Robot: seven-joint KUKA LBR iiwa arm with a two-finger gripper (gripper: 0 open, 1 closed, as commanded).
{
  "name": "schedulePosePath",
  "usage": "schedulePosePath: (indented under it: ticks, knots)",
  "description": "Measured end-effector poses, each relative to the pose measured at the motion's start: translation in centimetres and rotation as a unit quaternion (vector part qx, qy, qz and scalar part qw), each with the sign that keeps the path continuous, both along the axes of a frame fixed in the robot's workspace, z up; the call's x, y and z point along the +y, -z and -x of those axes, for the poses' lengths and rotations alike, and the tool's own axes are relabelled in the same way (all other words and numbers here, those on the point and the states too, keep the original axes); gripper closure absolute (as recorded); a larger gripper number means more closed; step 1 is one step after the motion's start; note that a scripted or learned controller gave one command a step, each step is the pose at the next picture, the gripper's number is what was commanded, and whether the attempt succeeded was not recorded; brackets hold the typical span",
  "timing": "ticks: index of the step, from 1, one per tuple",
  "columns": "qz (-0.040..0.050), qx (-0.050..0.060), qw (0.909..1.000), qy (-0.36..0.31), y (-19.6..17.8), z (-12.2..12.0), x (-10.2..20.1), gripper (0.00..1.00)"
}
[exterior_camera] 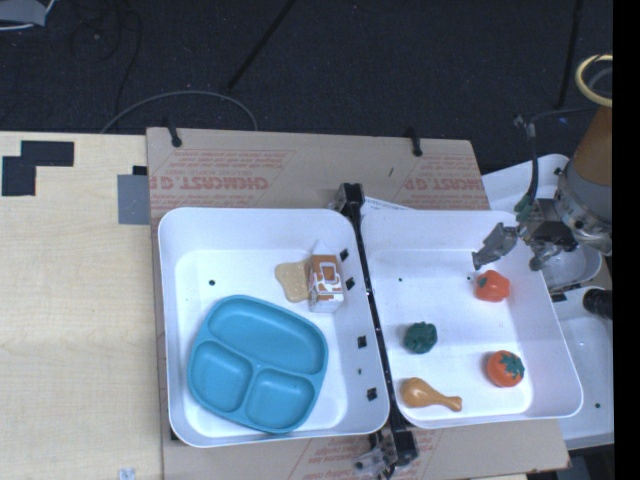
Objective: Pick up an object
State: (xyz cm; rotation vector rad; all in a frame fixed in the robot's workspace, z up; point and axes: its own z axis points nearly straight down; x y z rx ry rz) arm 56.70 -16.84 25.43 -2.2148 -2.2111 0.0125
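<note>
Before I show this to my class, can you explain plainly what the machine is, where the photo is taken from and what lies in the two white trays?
One camera looks down at a slant on a bench. The grey robot arm reaches in from the right; its gripper hangs open over the right bin, holding nothing. That bin holds two toy tomatoes, a green broccoli piece and a toy drumstick. The left bin holds a blue divided plate, a small printed box and a tan piece beside it.

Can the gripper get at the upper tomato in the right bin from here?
Probably yes: the gripper hangs open just above the tomato, with nothing lying between them or against it.
</note>
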Motion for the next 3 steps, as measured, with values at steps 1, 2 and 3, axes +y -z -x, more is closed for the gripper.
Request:
schedulePosePath:
  ticks: [1,2,3]
  knots:
    - [0.0011,-0.006,1.0,-0.001,-0.7,-0.2,0.0,0.0]
    - [0.0005,-0.003,1.0,-0.001,5.6,-0.7,0.3,0.0]
    - [0.0008,-0.005,1.0,0.0,10.9,-1.7,0.3,0.0]
